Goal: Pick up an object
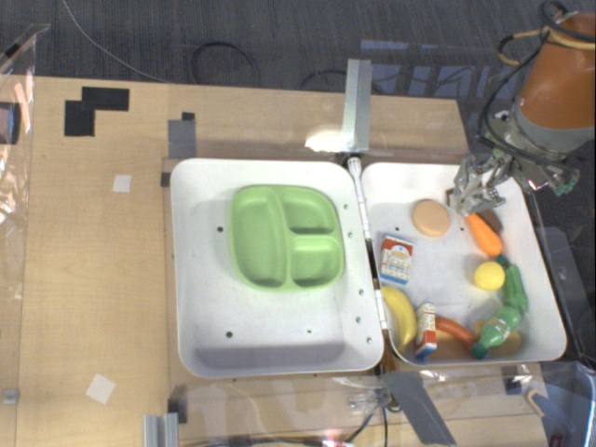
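The gripper (pixel 477 192) hangs over the right bin (pixel 549 343); I cannot tell how it is set. A carrot (pixel 484 234) lies just below it, a round cookie (pixel 431 218) beside. Closing between them could nudge both away.
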`<move>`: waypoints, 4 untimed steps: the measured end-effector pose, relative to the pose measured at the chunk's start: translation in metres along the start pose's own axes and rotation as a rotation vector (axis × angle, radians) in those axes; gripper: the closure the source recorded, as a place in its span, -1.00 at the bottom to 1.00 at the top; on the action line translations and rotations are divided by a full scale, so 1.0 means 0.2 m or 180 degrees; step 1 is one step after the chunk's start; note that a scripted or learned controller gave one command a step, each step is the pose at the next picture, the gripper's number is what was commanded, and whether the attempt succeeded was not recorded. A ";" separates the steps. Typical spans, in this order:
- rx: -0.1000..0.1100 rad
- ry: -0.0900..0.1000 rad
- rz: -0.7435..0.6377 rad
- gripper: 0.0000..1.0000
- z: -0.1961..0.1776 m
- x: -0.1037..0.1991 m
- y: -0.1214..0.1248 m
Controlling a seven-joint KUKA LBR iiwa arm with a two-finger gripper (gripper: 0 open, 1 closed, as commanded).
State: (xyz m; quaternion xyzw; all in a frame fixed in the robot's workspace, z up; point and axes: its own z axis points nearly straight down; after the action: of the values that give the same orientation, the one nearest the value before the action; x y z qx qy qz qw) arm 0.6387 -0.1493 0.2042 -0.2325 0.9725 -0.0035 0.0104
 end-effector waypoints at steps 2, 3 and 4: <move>-0.0035 0.0039 -0.0789 -1.00 0.40 0.51 0.23; -0.0015 0.0020 -0.0756 -1.00 0.57 0.30 -0.03; 0.0010 -0.0014 -0.0750 1.00 0.49 0.28 -0.04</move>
State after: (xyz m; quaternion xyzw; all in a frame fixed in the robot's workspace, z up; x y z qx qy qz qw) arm 0.5952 -0.1818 0.1047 -0.3451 0.9384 -0.0058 0.0124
